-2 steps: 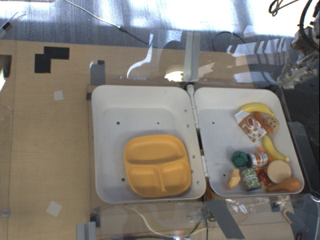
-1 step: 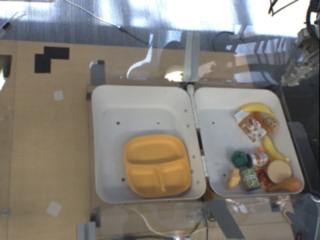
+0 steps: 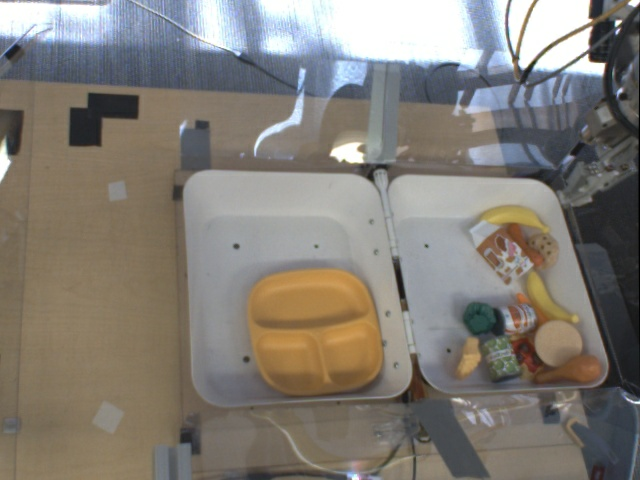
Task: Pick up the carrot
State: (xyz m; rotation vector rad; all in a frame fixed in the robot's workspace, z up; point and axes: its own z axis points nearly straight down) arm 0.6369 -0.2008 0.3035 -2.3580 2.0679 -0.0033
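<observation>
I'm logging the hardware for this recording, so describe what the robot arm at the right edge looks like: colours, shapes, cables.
At the upper right, the arm's pale grey metal end looks blocky and angular, with small dark details too blurred to identify. Thin yellow cables loop in wide arcs above it, running to a small black connector block.

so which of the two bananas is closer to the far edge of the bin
The banana curved above the snack packet, at the right bin's far side. The other banana lies nearer the front, beside the round bun.
</observation>
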